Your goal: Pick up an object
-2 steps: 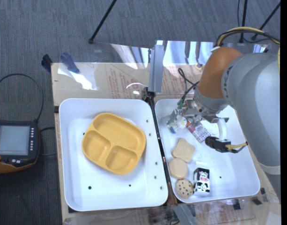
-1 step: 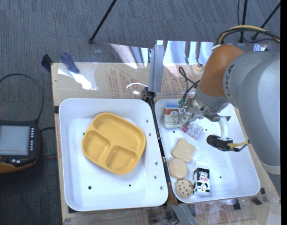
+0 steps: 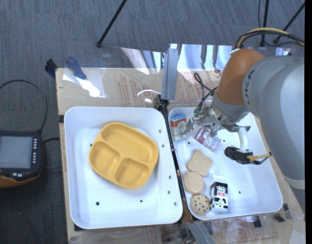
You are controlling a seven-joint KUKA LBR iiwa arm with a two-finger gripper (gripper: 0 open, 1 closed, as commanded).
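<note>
Claw (image 3: 204, 123) sits low in right bin (image 3: 267, 187), over a red-patterned packet (image 3: 208, 140) near a small carton (image 3: 178, 120); can't tell if open or shut. Toast (image 3: 199, 162), cookies (image 3: 200, 204), cow carton (image 3: 220, 196) lie nearer front. Left bin (image 3: 79, 197) has yellow tray (image 3: 123, 154).

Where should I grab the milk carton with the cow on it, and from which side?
Judging from the view, take the milk carton across its two long sides, coming straight down from above. It lies flat near the front of the right bin, with bare floor on its right. The chocolate chip cookie sits close on its left, so that finger has little room.
</note>
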